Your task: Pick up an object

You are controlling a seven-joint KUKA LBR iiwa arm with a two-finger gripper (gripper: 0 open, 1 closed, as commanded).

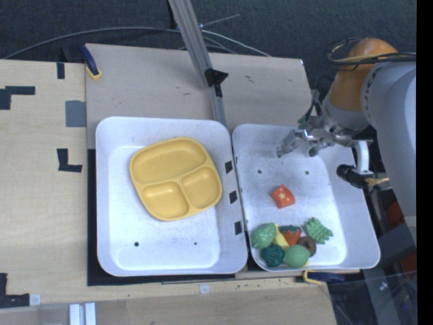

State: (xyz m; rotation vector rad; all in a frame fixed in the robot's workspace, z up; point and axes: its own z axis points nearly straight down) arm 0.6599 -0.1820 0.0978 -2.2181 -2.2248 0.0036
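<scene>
Two shallow white bins sit side by side on a pale wooden table (40,202). The left bin (115,249) holds a yellow divided plate (176,178) with three compartments, lying flat and turned at a slant, closer to the far side of the bin than the near one. The right bin (352,235) holds the small toys: a red and orange block (283,196) lies alone near the middle of the floor, well apart from a cluster gathered at the near edge. In that cluster a light green leafy piece (264,235) sits at the left, a dark green piece (272,254) just in front of it, a round green ball (295,256) beside that, a small red piece (291,234) behind the ball, a brown piece (308,244) touching the ball's right side, and a ridged green piece (318,230) at the right end. The grey arm (392,114) reaches in from the right, its orange band (355,73) above the wrist, and the jaws (298,144) hang over the far part of the right bin, tilted toward the left. They are beyond the red and orange block and well apart from the cluster. I cannot tell whether the jaws are spread or pressed together, and nothing is visible between them. A grey metal pole (193,39) slants down from the top of the view to the gap between the two bins, and a blue and yellow clamp (90,61) rests at the table's far left corner.
</scene>
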